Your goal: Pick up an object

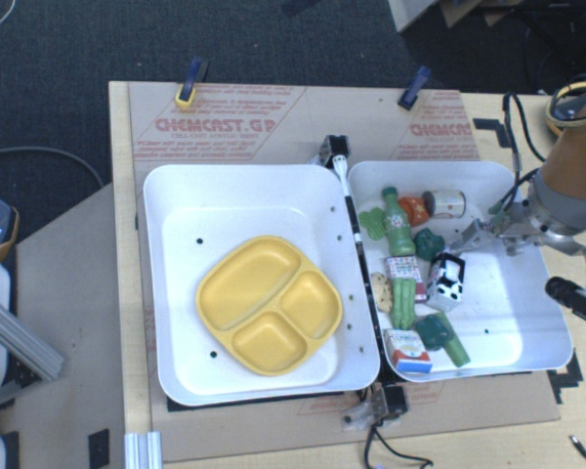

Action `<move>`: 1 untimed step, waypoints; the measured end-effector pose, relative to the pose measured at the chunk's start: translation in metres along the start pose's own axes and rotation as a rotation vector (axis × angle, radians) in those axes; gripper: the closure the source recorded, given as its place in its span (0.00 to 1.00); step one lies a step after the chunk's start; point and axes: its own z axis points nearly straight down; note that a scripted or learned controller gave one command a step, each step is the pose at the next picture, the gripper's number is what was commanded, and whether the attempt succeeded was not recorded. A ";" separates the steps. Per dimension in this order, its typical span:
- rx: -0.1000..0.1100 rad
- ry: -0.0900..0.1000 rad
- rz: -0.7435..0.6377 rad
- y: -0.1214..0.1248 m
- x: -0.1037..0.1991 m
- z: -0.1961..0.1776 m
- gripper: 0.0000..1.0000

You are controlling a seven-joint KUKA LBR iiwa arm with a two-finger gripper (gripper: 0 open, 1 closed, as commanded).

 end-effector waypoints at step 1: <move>-0.006 -0.003 0.002 0.001 -0.001 -0.010 1.00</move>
